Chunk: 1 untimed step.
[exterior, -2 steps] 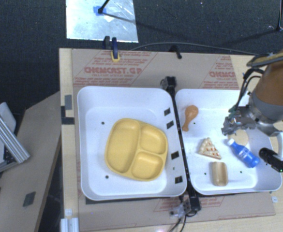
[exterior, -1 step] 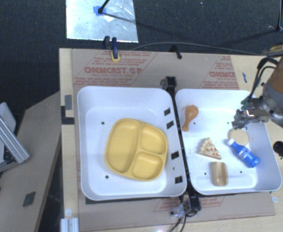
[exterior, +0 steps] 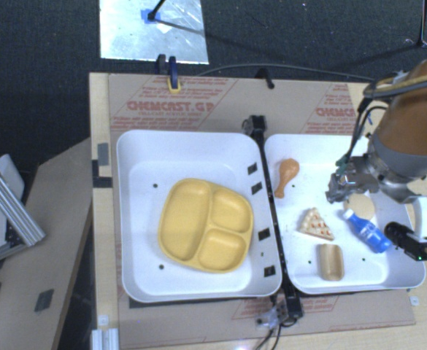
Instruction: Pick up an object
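My hand hovers mid-right over the right bin, grip state unclear, holding nothing I can see. The blue bottle lies just below it, near the pizza slice; it could roll away if I come down off-centre.

Fixed above the bench, looking down at a slant, far enough back to take in both bins whole. Left bin near frame centre, right bin toward the right edge; dark floor across the top and left. Far side of the bench at top, near side at bottom. Arm entering from the right. Single view, nothing shared.
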Motion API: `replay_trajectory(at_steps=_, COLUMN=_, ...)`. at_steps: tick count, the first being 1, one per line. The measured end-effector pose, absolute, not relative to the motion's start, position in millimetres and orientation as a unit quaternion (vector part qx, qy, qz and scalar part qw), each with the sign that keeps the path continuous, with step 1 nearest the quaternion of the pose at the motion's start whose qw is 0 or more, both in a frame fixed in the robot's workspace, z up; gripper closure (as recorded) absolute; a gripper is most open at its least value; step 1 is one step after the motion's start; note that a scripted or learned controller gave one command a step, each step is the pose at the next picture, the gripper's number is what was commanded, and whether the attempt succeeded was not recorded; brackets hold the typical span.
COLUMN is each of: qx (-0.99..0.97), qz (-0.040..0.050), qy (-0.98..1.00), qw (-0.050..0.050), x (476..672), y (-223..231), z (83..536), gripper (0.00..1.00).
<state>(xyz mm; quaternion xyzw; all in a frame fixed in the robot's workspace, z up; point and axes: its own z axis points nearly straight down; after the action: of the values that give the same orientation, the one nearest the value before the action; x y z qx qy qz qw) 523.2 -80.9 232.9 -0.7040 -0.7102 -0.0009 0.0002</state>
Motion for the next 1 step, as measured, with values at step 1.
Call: replay_trajectory(at_steps=1, qx=-0.704, qz=-0.0011, qy=-0.711, qw=0.0, x=514.5, y=-19.9, z=225.7, gripper=1.0)
